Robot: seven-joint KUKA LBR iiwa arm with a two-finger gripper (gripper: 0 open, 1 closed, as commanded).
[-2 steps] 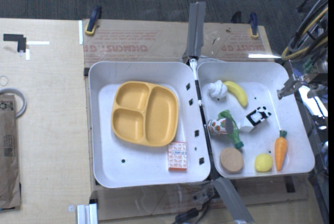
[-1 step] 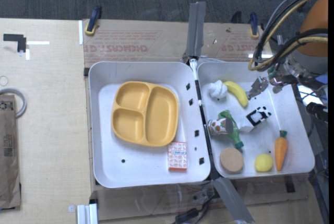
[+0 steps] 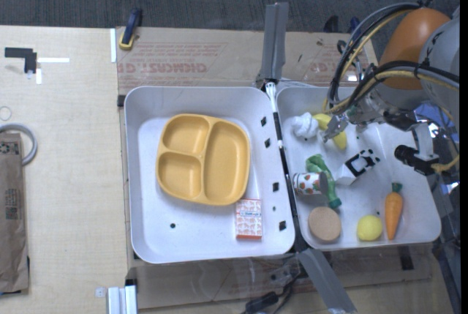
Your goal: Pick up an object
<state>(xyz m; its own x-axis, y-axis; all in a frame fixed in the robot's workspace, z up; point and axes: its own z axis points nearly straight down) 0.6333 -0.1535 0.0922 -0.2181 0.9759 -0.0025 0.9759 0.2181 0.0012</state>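
Gripper: the gripper (image 3: 338, 126) is seen low over the far part of the right bin (image 3: 417, 232), reached in from the right; whether anything is clasped, or how it is set, cannot be told.
Arm: the grey arm with its orange band (image 3: 409, 42) is placed up and to the right of the gripper, with black and yellow cables looped over it.
Yellow object: a small yellow object (image 3: 322, 121) is found just beside the gripper, on its left; contact cannot be judged.
White crumpled object: a white crumpled object (image 3: 306, 126) is seen left of the gripper, next to the yellow piece.
Black-and-white toy: a black-and-white toy (image 3: 362, 162) is placed below and slightly right of the gripper, apart from it.
Green toy: a green toy (image 3: 323, 175) is laid below the gripper, nearer the bin divider.
Small can: a small can (image 3: 308, 184) is laid on its side, touching the green toy.
Round tan disc: a round tan disc (image 3: 325, 224) is set well below the gripper.
Lemon: a lemon (image 3: 370, 227) is placed well below, to the right of the disc.
Carrot: a toy carrot (image 3: 393, 211) is set upright in view, just right of the lemon.
Left bin: the left bin (image 3: 146, 232) is situated well left of the gripper; a yellow divided plate (image 3: 203, 157) and a small red-and-white box (image 3: 249, 219) are held in it.
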